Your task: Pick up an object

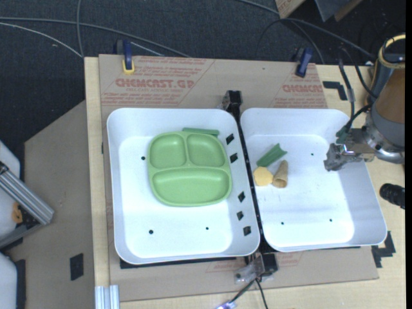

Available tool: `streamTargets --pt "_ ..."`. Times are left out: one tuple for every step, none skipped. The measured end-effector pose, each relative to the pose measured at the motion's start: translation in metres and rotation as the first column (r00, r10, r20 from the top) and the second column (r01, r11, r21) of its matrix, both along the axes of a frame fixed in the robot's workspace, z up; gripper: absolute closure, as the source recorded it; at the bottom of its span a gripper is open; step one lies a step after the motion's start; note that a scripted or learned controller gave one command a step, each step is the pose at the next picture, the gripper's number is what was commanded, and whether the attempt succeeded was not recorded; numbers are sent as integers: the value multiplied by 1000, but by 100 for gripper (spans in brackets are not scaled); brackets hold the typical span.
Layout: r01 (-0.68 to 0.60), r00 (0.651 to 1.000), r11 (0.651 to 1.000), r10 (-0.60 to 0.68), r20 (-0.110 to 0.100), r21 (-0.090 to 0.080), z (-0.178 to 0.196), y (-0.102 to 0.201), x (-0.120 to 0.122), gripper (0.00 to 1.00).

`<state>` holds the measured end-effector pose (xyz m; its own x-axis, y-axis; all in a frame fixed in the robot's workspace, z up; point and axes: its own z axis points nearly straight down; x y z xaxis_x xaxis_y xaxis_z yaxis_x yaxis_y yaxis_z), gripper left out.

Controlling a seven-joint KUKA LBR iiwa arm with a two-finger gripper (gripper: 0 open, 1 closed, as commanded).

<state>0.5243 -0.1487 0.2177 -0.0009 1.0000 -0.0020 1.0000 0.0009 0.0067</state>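
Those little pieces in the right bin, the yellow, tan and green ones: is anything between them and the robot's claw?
Nothing visible. The gripper hangs over the right bin, and only bare white floor separates it from the yellow piece, tan piece and green piece.

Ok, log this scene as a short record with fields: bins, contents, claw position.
left bin: green divided plate, with a flat green piece at its far edge
right bin: yellow round piece, tan cone-shaped piece, green strip, clustered near its left wall
claw: over the right bin's right side, apart from the cluster
held: nothing visible
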Motion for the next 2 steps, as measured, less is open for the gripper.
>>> streamTargets --pt "-1 1000 1000 1 -1 0 54 0 1 100" --pt "-5 1000 1000 5 -10 5 36 55 0 100"
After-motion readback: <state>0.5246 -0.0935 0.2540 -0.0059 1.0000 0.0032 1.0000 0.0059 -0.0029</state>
